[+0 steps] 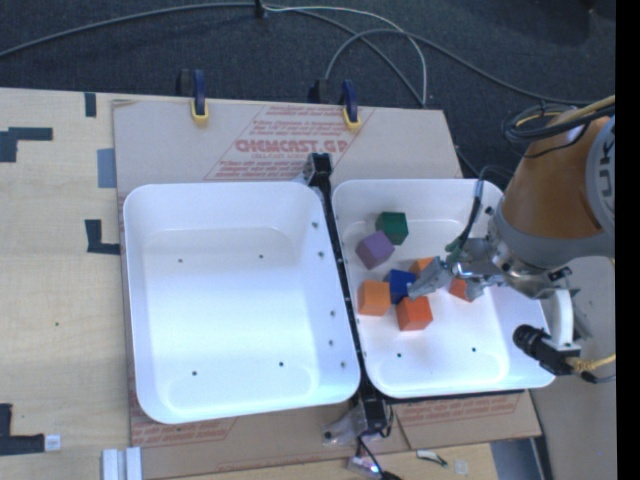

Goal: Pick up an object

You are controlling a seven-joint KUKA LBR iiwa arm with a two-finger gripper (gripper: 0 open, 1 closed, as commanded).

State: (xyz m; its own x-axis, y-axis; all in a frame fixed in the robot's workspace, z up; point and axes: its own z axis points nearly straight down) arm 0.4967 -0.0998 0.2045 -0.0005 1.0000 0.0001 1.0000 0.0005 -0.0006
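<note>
Several small blocks lie in the right bin (440,373): a green cube (392,226), a purple cube (375,249), an orange cube (373,297), a blue block (400,284) and an orange-red cube (415,313). Another orange piece (459,289) sits under the arm's wrist. My gripper (428,280) reaches in from the right and hangs low over the cluster, right by the blue block and just above the orange-red cube. Nothing can be seen held between its fingers.
The left bin (230,308) stands beside the right one, with a black divider (338,268) where their rims meet. Both rest on a cardboard sheet (280,143) held by two clamps at the back. The arm's grey and orange body (560,208) overhangs the right bin's right wall.
</note>
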